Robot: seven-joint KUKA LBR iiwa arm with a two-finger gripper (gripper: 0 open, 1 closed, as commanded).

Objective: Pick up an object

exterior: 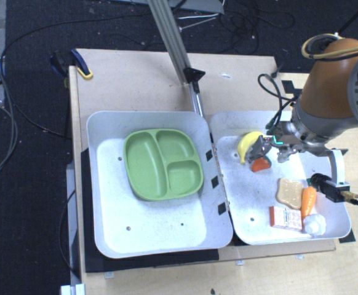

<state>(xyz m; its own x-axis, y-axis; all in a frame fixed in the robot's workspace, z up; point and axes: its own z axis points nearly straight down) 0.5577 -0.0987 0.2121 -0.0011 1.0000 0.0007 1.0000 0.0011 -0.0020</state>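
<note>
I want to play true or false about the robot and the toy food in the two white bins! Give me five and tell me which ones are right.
1. The green divided plate lies in the left bin. True.
2. The banana lies on the green plate. False: it is in the right bin, next to the gripper.
3. The carrot is in the right bin, beside the slice of bread. True.
4. The gripper hangs over the left bin. False: it is over the right bin, near the banana and a small red item.
5. The green plate is full of food. False: its three compartments hold nothing.
</note>
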